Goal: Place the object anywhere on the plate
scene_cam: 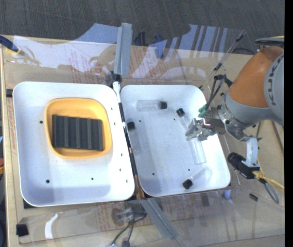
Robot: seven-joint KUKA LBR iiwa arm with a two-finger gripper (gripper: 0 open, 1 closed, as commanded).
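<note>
Wooden desk [84, 223] fills the lower edge of the view and carries two shallow white bins side by side. On the left, at about 9 o'clock from the centre, the left bin [28, 179] holds a yellow-orange plate [76, 107] with rounded corners; a dark ribbed rectangular insert [78, 133] lies on the plate. On the right, the right bin [156, 174] holds several clear plastic tubes with black caps. One tube [151, 105] lies flat near the bin's 12 o'clock edge, its cap pointing toward 3 o'clock. Another tube [199, 152] lies toward the bin's 3 o'clock side, running roughly from 12 to 6 o'clock. A third tube [196, 178] rests near the 5 o'clock corner, with a black cap at its lower end. A small black cap [131, 124] sits by the bin's 9 o'clock wall. The grey arm with its orange band [252, 81] comes in from 3 o'clock, and the pincer [197, 130] hangs over the right bin just above the upper end of the middle tube. Whether the pincer is apart or together cannot be told.
</note>
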